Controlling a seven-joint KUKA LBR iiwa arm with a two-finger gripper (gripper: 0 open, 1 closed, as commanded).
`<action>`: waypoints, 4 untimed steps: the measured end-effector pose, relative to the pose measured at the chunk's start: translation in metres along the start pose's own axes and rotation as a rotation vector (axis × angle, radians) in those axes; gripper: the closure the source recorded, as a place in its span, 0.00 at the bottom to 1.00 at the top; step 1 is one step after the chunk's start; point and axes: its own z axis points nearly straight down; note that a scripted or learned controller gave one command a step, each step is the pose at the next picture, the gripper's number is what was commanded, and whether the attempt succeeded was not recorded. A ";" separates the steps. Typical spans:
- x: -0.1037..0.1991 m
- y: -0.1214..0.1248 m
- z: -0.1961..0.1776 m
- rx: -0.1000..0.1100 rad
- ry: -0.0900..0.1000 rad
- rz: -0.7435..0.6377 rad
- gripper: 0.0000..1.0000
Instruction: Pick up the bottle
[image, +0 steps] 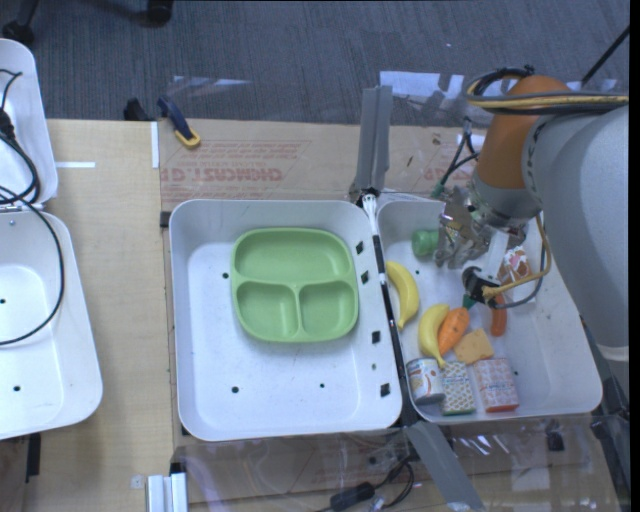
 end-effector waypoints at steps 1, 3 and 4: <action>-0.004 -0.003 0.002 0.016 -0.007 0.003 0.00; -0.026 0.001 0.012 -0.022 0.014 0.020 0.00; 0.010 0.001 -0.092 -0.038 0.011 -0.263 0.00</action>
